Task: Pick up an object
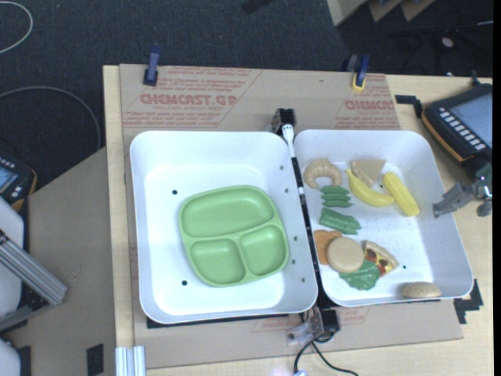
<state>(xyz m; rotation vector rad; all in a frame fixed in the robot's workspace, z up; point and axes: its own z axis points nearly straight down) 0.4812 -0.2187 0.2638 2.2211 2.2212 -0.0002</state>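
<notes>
The right bin (438, 249) holds several toy foods. A tan bagel (320, 173), a banana (368, 193) and a yellow corn cob (401, 194) lie towards the back. Green pea pods (335, 197) and a leafy green (338, 222) sit in the middle. A round bun (344, 253), a pizza slice (380, 257) and a lettuce piece (362, 278) are at the front. A beige potato (421, 290) rests by the front rim. My gripper (455, 202) hangs at the bin's right rim, a little right of the corn and apart from every toy. Nothing is seen in it.
The left bin (156, 178) carries a green divided plate (232, 233). A black divider with a clip (285, 121) runs between the bins. A tablet-like device (466, 124) lies at the bench's back right corner. Clamps (152, 67) hold the board's far edge.
</notes>
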